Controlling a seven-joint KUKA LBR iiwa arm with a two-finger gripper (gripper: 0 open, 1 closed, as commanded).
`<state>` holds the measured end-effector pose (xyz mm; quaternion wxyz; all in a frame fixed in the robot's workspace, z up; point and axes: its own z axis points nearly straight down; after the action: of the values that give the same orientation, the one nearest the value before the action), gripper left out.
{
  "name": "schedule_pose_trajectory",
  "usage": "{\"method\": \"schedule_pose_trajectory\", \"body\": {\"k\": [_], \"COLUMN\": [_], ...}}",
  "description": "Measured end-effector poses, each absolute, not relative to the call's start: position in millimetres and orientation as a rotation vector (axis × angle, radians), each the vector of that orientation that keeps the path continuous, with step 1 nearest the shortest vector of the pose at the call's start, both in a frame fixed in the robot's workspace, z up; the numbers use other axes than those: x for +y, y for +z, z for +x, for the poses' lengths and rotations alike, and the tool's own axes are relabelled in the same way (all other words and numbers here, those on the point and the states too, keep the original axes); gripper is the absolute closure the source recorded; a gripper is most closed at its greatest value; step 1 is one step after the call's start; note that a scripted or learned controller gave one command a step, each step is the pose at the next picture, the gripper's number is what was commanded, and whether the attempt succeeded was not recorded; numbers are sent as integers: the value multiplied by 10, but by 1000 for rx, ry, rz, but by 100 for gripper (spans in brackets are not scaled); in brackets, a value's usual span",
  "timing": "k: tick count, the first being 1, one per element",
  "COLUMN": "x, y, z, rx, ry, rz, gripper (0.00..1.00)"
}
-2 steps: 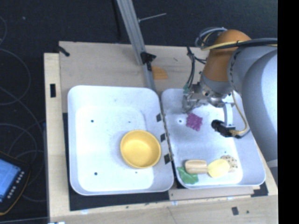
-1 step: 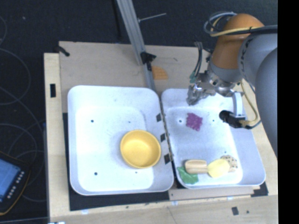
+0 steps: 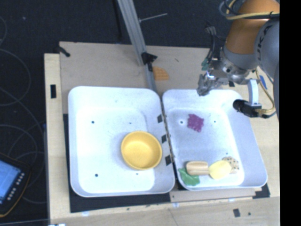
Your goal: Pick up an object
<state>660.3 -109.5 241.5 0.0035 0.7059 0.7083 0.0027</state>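
Pincer [image 3: 203, 89] hangs over right bin [image 3: 244, 140] far rim; you cannot tell its opening. Purple block [image 3: 195, 122] just below that rim, lying alone: probably light, soft. Grip it across short sides.

The arm [image 3: 254, 27] runs off the right edge, so most of it past the orange band is cut off. The tool [image 3: 205, 86] is a small dark blur over the back rim of the right bin [image 3: 244, 126]; can't make out its fingers at all. The green thing [image 3: 188, 177] is tucked half under the tan block [image 3: 197, 167], so its shape is anyone's guess. The speckled object [image 3: 231, 163] sits partly behind the yellow lump [image 3: 218, 170]. Bottom left, a blue-screened device [image 3: 8, 185] gets chopped by the frame edge. The worktop [image 3: 108, 62] also runs off the bottom.
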Motion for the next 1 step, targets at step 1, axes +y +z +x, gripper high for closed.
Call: {"method": "schedule_pose_trajectory", "body": {"k": [1], "x": [-1106], "y": [2908], "z": [6617], "rx": [2222], "ry": [8], "rz": [2212], "gripper": [100]}}
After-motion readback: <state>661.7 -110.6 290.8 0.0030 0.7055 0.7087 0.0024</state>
